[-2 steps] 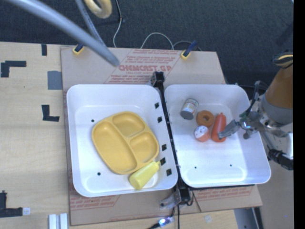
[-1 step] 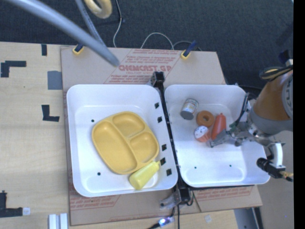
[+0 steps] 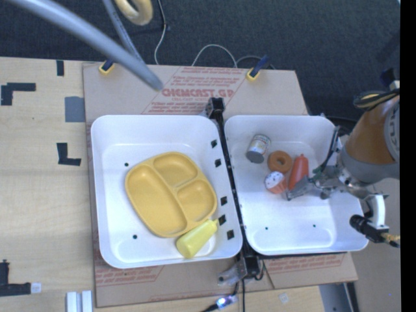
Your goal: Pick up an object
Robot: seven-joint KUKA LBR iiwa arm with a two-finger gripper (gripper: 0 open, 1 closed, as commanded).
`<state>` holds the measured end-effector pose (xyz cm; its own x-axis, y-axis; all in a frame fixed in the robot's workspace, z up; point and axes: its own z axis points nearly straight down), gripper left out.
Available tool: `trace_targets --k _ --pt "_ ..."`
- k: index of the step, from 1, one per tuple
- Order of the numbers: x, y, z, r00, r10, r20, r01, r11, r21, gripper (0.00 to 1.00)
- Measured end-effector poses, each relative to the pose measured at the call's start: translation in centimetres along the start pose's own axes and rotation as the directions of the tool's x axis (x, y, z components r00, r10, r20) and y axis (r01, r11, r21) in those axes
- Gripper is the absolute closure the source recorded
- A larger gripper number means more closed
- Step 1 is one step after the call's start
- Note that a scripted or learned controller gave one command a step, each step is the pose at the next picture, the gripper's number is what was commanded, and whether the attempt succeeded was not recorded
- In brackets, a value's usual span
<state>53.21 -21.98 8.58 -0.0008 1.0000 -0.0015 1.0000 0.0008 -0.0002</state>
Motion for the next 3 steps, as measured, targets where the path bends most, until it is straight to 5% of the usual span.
trace_targets --k 1,3 --pt "-0.1 0.1 -1.1 1.0 0.0 0.004 0.0 1.0 -0.004 1.0" --pt "0.3 -0.2 -11.6 1.0 0.0 0.001 0.0 1.0 -0.005 1.0"
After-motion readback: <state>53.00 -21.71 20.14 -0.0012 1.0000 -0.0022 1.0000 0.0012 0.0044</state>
